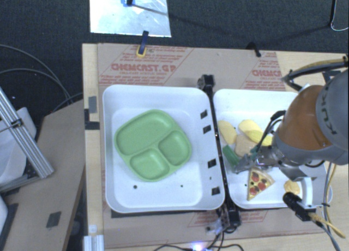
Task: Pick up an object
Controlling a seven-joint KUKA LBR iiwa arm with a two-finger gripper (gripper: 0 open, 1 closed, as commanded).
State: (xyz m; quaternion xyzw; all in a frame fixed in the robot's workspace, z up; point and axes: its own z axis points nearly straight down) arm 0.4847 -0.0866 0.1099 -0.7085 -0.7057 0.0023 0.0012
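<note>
The right bin [245, 98] holds several toy foods. A yellow piece [251, 129] and a smaller yellow piece [226, 131] lie near its left wall, with a tan piece [244, 145] just below them. A green piece [230, 156] lies against the divider. A pizza slice [258, 183] rests near the front wall. My gripper [244, 163] hangs low over the bin's left half, between the tan piece, the green piece and the pizza slice. The wrist hides what lies right under it.
The left bin [131, 100] holds a green divided plate [154, 144]. The arm's orange band [303, 120] and grey body cover the right bin's right half. A yellow item [292, 187] peeks out under the arm near the front right.
</note>
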